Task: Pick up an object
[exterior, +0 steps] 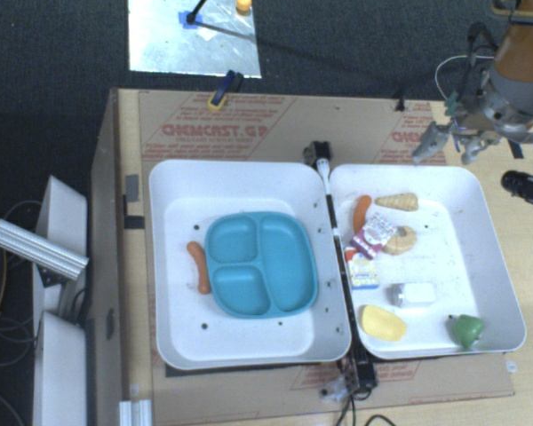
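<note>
Nearest the camera, along the front of the right bin [502,278], lie a green pepper-like toy [465,328] in the front right corner and a yellow lemon-shaped piece [383,323] toward the divider, both loose and well apart, so either offers free room for a grasp. Just behind them rest a small white block [416,294] and a flat printed packet [364,273], and farther back a crowded cluster: a pink-and-white wrapped item [377,232] touching a tan bun-like piece [401,240], an orange carrot-like stick [361,211] beside them, and a pale croissant shape [398,202] at the rear. That clutter makes the rear group the harder target. In the left bin [173,193] a blue divided tray [260,264] sits in the middle, with an orange sausage-like toy [199,267] lying just beside its left rim on the bin floor. Beyond both bins, at the upper right, the gripper [448,142] hangs over the bench just outside the right bin's rear wall, well apart from every object; it appears released, fingers spread, with nothing between them, though at this distance that is hard to confirm. I judge the pick not yet begun: the arm must first travel inward and descend over one chosen item.
</note>
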Motion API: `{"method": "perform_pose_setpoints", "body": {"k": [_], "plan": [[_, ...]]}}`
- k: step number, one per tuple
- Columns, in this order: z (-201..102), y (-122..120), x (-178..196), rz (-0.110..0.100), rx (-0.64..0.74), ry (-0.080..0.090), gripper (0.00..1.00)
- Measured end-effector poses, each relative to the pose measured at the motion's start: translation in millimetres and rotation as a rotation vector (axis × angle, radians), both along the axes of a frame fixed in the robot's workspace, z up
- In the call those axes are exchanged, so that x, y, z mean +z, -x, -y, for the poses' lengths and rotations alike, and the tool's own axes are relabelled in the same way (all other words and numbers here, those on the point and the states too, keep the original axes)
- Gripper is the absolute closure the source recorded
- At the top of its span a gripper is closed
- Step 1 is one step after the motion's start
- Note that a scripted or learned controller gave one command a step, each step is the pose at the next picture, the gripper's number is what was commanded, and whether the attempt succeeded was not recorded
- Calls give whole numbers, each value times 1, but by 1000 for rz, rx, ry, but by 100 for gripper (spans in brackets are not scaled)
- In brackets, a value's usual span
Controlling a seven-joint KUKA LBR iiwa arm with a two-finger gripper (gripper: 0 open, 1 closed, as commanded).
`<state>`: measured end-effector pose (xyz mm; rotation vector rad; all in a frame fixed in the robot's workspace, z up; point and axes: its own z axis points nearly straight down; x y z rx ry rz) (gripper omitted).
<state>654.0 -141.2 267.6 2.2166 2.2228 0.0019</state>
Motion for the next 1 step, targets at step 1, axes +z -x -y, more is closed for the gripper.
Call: {"method": "perform_pose_setpoints", "body": {"k": [1], "plan": [[-78,-14,-84,-4,2,-3,0]]}}
